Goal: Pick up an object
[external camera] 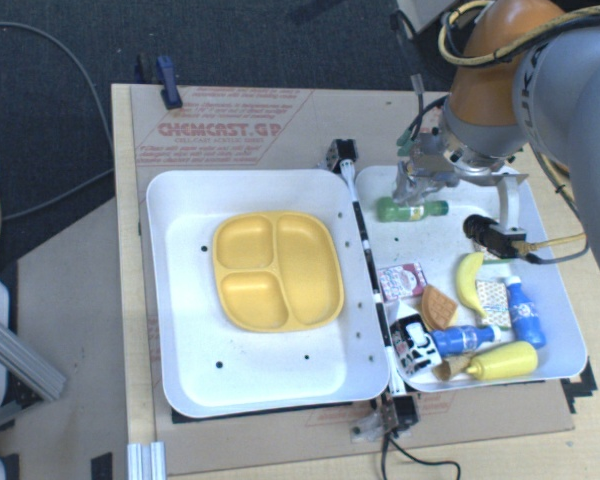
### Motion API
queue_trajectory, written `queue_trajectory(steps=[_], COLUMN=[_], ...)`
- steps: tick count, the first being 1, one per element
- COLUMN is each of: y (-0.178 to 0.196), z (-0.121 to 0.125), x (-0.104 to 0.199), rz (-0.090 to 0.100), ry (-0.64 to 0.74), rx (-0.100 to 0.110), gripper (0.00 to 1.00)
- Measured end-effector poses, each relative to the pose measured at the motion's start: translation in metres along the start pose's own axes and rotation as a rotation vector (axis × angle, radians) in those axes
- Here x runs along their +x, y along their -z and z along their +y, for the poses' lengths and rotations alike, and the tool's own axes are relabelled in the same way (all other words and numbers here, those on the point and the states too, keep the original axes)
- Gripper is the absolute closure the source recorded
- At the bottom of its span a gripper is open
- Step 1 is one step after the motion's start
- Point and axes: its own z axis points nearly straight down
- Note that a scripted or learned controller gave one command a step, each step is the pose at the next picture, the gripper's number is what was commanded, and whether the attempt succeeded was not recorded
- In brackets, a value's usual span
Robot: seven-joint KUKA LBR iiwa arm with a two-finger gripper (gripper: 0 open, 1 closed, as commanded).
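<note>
End effector of mine hangs low over the green bottle, which lies on its side at the far end of the right bin — touching it or just above, I can't tell, nor whether I'm spread or pinching. I judge this the grasp step. Next comes a firm closing on the bottle, then a straight lift — it may roll.

arm cut off at right edge, claw tips blocking green bottle
</note>
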Motion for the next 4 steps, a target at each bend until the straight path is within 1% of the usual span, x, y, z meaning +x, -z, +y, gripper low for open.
queue_trajectory(steps=[1,2,3,4], y=[-0.001,-0.093,-0.103,-0.094], z=[-0.001,0.021,0.030,0.029], x=[-0.001,-0.052,-0.051,-0.051], rz=[-0.001,-0.001,0.000,-0.001], ry=[0.000,-0.002,-0.004,-0.004], rx=[0.002,0.006,0.021,0.026], gripper=[0.00,0.00,0.00,1.00])
